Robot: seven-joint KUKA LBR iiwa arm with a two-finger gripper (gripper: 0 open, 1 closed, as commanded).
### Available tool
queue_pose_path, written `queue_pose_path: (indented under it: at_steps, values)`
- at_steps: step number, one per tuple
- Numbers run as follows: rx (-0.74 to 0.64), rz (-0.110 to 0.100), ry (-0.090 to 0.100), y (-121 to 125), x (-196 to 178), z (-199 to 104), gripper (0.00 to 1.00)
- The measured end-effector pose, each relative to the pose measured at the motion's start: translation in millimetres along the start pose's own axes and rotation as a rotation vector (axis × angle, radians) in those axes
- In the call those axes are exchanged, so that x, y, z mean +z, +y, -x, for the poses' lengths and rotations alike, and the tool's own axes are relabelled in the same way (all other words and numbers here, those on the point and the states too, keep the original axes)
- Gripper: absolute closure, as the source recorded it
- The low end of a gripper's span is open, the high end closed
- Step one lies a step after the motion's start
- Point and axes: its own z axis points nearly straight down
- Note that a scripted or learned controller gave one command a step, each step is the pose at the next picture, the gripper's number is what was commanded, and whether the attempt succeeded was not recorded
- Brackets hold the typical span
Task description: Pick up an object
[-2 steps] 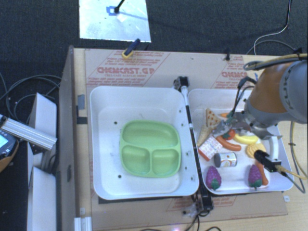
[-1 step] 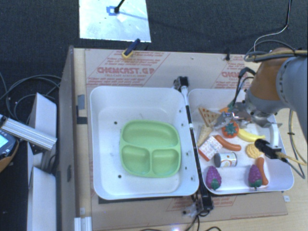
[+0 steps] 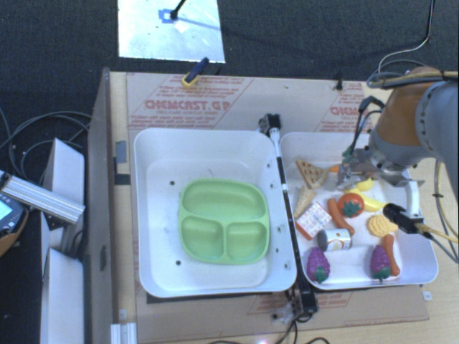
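While the arm (image 3: pixel 419 113) reaches in from the right edge of the camera view, its gripper (image 3: pixel 351 180) hangs low over the right bin (image 3: pixel 430 264), just above the toy tomato (image 3: pixel 351 204). From this slanted angle it cannot be told whether the tool is apart, together or clamped on anything.

The right bin holds a cluster of toy foods. A waffle wedge (image 3: pixel 311 172) lies near the bin's upper left, with a pale wedge (image 3: pixel 305 201) below it. The tomato sits near the middle, touching an orange sausage (image 3: pixel 339 216) on its left and a yellow banana-like piece (image 3: pixel 369 203) on its right. A small red-and-white box (image 3: pixel 313 221) lies just beside the sausage, and a small tin can (image 3: pixel 336 240) lies on its side below them. A round yellow waffle-textured piece (image 3: pixel 380 226) sits to the right of the can. Along the bin's near edge rest two purple grape-like pieces, one at the left (image 3: pixel 318 264) and one at the right (image 3: pixel 381 263), with a carrot (image 3: pixel 391 250) touching the right one.

The left bin (image 3: pixel 158 192) bears a green divided plate (image 3: pixel 224 221), lying flat near its middle. Both bins rest on a cardboard sheet (image 3: pixel 193 99).
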Motion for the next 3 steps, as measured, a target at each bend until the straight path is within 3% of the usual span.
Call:
queue_pose_path:
  at_steps: [1,2,3]
  values:
    - [0.000,0.000,0.000,0,0,0,0.00]
    - [0.000,0.009,-0.002,-34,17,-17,0.00]
    - [0.000,0.009,-0.001,-49,17,3,0.00]
